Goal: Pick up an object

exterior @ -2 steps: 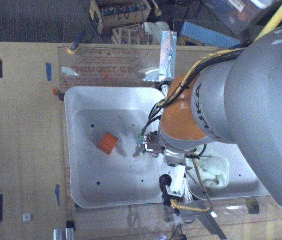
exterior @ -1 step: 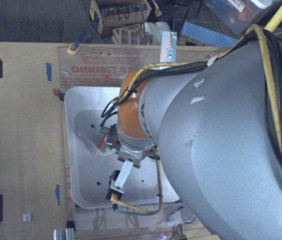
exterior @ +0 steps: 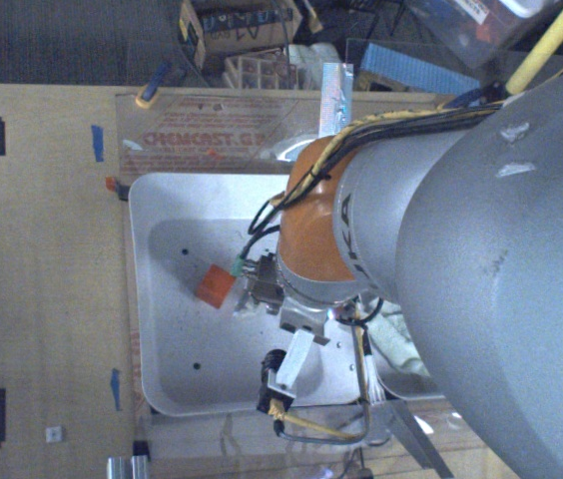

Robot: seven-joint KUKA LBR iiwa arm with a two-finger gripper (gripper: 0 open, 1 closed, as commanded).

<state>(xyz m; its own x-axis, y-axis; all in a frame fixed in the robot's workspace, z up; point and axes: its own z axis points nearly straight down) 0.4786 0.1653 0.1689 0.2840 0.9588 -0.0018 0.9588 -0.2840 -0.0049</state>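
1. Item: orange block [exterior: 216, 285], small, cube-like. Loc: left white bin [exterior: 162, 228], on the bin floor, mid-left area, clear of the walls. A small green bit sits just beside its upper right corner; can't tell what it is.

2. Item: end effector [exterior: 249, 289]. Loc: low in the same bin, just beside the block's right side, poss. touching it. Fingers hidden under the wrist hardware, so whether they are apart or together: cannot tell. Block is not seen between them; no hold claimed.

3. Item: arm [exterior: 461, 267], grey w/ orange band [exterior: 316, 223]. Pose: reaches in from the right, big grey link fills the right half of the view, wrist bent down into the bin toward the block. Black cables run along the top of the link to the wrist; a white-and-black fitting w/ a yellow lead hangs off the wrist toward the bin's near wall.

4. Step in hand (judgement): approach/grasp stage at the block; lift not yet done, block looks seated on the bin floor.

5. Next move calls for (judgement): fingers to sit either side of the block, close square on it, then a straight lift. Risk: block nudged sideways rather than caught, since contact looks to be on one side.

6. Other: 2nd bin mostly hidden beneath the arm; counter [exterior: 42, 297] w/ blue tape marks at left.
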